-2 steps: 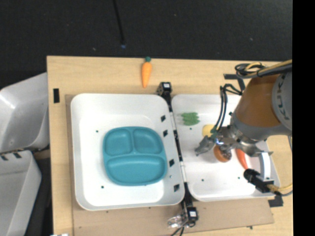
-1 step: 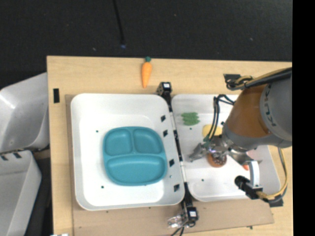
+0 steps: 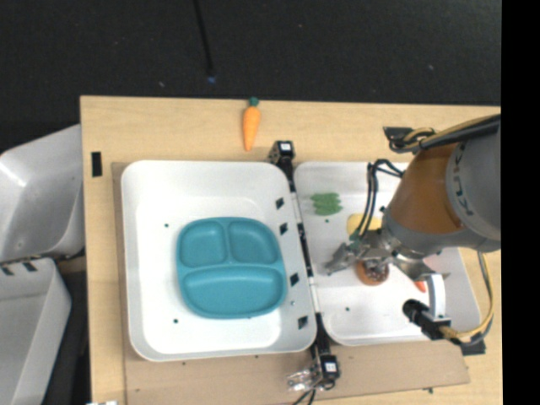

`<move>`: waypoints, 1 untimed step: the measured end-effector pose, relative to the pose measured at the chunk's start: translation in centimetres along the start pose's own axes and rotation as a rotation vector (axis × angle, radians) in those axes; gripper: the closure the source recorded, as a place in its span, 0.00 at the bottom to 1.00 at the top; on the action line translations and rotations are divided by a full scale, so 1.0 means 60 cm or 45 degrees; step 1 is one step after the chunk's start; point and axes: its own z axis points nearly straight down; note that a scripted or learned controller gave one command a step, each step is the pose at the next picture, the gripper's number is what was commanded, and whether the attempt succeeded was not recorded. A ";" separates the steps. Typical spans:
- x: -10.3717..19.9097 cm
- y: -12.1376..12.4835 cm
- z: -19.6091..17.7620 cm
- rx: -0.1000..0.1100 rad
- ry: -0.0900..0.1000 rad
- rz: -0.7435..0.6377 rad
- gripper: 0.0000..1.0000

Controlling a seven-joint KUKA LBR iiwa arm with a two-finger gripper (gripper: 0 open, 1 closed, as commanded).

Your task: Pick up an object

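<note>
The arm [image 3: 439, 194] is leaning low over the right bin [image 3: 371, 323], its claw [image 3: 364, 258] hovering at a small brown object [image 3: 371, 272]. Nothing is looking lifted yet; I cannot tell whether the claw is apart or together.

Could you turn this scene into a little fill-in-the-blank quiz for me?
1. The blue divided plate lies in the ____ bin.
2. The toy carrot rests on the wooden bench, ____ both bins.
3. The arm's hand is over the ____ bin.
4. The small flat item in the right bin is ____ in colour.

Answers: left; outside; right; green
</note>
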 end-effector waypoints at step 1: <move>-0.006 0.004 -0.021 -0.009 -0.007 0.010 1.00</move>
